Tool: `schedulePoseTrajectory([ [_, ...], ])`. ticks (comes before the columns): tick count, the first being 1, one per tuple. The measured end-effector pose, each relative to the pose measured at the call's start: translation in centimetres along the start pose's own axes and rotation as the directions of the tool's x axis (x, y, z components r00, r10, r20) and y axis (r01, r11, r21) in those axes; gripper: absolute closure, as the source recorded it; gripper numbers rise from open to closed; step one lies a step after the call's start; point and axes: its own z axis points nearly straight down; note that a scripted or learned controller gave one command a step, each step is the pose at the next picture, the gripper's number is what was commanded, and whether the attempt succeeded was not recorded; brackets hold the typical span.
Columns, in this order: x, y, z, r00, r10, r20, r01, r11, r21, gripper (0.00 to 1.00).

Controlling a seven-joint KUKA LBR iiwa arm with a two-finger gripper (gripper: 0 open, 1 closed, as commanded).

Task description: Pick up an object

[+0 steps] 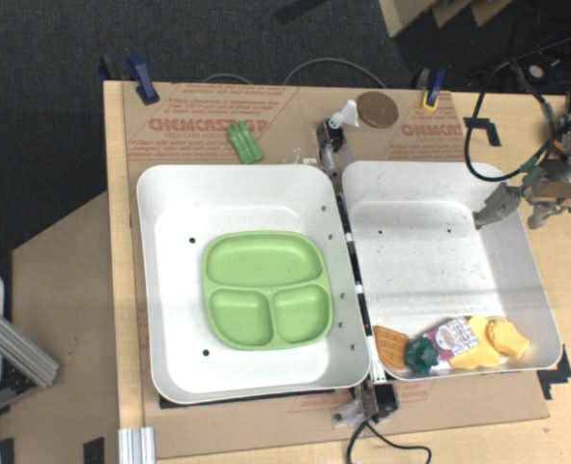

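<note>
Down at the near edge of the right bin [517, 259], a huddle of small objects was found pressed against the front wall: a waffle-patterned orange piece [390, 344] at the left, a dark green lump [421, 356] touching it, a pink-and-white packet [455, 336] just behind, then a flat yellow piece [471, 358] and an orange-yellow piece [508, 338] at the right end. All of them were seen lying on the bin floor, none lifted. The rest of that bin floor was left bare and scuffed. In the left bin [159, 259], a green divided tray [266, 288] was seen lying flat near the middle, with one long compartment at the far side and two smaller ones at the near side. Over at the far right corner of the right bin, the gripper [493, 206] was spotted above the rim, well apart from the huddle; whether its fingers were apart or together could not be told. Beyond the bins, a green clip [245, 143] and a brown disc [377, 110] were seen lying on the cardboard [198, 119].
</note>
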Motion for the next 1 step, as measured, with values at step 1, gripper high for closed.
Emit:
schedulePoseTrajectory([
  [1, -4.51, 5.82, 4.56, 1.000, 0.002, 0.004, -0.002, 1.000, -0.004, 0.00],
])
